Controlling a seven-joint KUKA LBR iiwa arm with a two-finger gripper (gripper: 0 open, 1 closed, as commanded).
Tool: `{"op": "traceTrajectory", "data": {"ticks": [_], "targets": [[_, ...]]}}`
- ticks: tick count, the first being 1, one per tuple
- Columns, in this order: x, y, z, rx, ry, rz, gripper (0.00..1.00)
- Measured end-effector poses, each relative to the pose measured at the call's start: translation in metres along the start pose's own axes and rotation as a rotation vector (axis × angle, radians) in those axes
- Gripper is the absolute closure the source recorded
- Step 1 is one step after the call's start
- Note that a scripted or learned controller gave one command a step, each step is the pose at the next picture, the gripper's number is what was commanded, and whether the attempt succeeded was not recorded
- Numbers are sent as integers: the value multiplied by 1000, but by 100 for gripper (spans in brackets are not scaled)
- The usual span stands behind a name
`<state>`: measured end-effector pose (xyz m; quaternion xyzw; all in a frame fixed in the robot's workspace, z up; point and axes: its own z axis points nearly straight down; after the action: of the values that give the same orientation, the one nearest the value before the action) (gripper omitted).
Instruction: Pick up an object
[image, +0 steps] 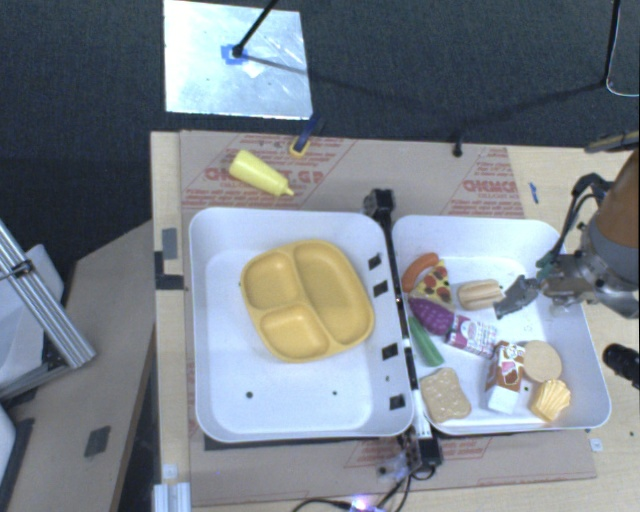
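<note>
The hot dog bun (479, 293) is seen lying in the right bin (590, 390), its long side running left to right. The pincer (519, 297) is just beside its right end, fingers apart, nothing held.

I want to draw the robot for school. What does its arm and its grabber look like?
The arm is thick, round and grey, with an orange band at its top edge in this view. A thin dark cable loops beside it. The two-finger gripper is dark grey metal, blocky near the wrist and narrowing to a pointed tip.
</note>
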<state>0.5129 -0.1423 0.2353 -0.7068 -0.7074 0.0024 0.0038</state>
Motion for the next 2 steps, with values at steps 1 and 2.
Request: {"op": "traceTrajectory", "data": {"ticks": [1,2], "targets": [[0,2,-5,-11,-2,-2,0],[9,0,53,-5,-1,-1,0]]}}
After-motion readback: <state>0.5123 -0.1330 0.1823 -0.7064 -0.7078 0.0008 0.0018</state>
